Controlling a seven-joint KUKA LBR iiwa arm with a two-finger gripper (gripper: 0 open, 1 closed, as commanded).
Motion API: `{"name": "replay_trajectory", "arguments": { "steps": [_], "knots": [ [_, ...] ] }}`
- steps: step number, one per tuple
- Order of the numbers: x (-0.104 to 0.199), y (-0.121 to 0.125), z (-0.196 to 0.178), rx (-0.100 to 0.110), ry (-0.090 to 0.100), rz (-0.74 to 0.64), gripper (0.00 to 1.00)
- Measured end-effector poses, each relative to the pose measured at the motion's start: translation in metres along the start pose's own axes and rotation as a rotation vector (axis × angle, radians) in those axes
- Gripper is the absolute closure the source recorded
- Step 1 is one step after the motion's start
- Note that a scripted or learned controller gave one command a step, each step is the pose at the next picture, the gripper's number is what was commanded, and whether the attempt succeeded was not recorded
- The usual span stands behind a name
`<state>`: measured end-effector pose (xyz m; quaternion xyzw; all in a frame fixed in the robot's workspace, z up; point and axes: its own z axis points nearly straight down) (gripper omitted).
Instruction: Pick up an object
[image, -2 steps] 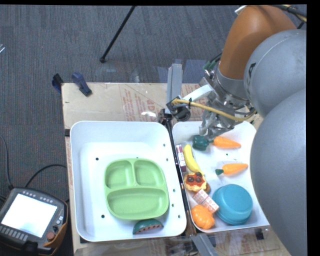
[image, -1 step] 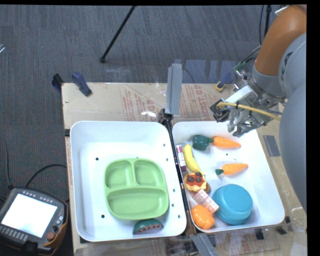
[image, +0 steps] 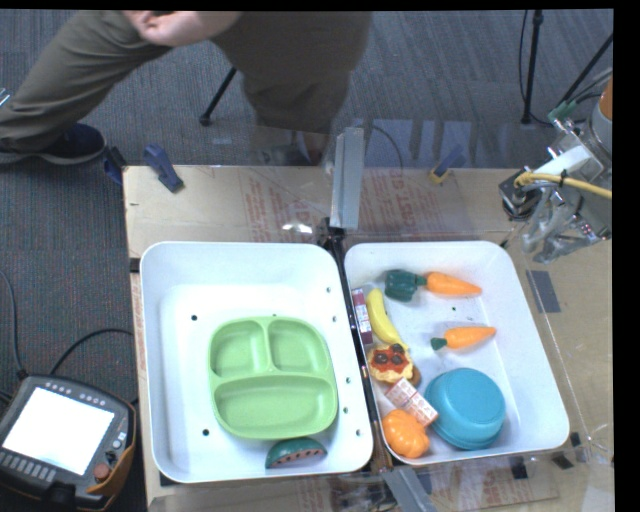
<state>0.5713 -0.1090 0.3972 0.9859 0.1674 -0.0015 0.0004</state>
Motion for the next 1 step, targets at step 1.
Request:
{"name": "replay_trajectory", "arguments": {
  "steps": [1],
  "knots": [
    [-0.049,-0.0337,-0.0118,0.002,-0.003,-0.051,1.0]
  ]
}}
